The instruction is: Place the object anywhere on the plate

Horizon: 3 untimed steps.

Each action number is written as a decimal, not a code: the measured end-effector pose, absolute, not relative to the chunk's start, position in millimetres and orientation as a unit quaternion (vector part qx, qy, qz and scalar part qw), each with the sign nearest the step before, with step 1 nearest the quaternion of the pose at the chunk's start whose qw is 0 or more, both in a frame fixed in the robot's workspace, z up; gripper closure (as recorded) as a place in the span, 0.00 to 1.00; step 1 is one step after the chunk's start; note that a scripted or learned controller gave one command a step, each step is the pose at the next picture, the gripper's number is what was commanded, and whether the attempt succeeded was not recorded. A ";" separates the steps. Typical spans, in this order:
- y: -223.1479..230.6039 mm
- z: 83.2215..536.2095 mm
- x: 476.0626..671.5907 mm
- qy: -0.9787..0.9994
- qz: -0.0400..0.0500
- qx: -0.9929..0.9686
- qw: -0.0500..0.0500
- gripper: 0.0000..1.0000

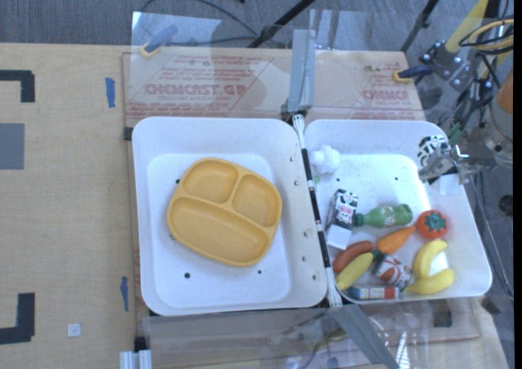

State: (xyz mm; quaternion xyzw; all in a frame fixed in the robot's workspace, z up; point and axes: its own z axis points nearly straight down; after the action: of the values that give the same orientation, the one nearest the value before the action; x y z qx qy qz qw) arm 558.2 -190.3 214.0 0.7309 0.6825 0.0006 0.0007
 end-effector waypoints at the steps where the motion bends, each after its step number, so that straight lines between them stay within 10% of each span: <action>1: -102.2 194.3 596.4 0.773 0.000 0.634 0.001 1.00; 2: -19.5 183.2 656.3 0.769 -0.002 0.640 -0.003 1.00; 3: 57.0 184.7 609.5 0.826 -0.001 0.564 -0.001 1.00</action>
State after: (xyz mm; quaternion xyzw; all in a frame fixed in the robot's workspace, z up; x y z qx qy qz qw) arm 609.5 57.0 184.7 0.5640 0.8257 -0.0007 -0.0013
